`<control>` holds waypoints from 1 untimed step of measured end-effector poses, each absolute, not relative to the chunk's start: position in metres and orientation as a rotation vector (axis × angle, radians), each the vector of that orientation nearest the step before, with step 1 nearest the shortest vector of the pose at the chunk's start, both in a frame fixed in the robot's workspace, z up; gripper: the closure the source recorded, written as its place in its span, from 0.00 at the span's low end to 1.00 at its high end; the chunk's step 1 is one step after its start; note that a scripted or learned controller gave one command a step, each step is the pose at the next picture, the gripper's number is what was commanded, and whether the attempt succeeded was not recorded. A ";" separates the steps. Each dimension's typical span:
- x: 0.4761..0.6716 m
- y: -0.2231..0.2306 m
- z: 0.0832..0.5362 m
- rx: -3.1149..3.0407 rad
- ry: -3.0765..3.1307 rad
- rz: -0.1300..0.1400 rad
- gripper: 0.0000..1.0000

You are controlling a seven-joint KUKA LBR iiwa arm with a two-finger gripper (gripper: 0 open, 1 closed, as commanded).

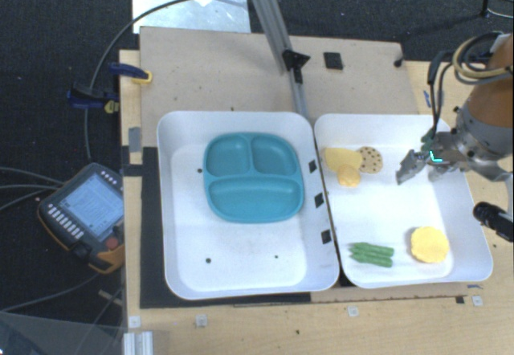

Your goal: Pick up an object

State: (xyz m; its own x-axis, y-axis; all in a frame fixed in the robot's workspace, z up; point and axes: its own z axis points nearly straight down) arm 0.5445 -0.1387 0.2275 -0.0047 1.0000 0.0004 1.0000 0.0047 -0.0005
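Note:
The right bin [385, 209] holds a pale yellow chunk [343, 165], a speckled cookie [370, 158], green beans [372, 254] and a round yellow piece [429, 245]. My gripper [418, 166] hangs over the right bin's upper right part, to the right of the cookie and apart from it. Its dark fingers point down and left, and nothing shows between them. A teal divided plate [253, 178] lies in the left bin [241, 265].
The grey arm with its orange band [490, 104] comes in from the right edge over the bin's rim. A slanted metal pole [269, 8] crosses the board behind the bins. A pendant controller [84, 213] lies left of the bench.

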 end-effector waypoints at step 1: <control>0.545 -0.139 0.228 -2.217 -2.228 -0.002 0.00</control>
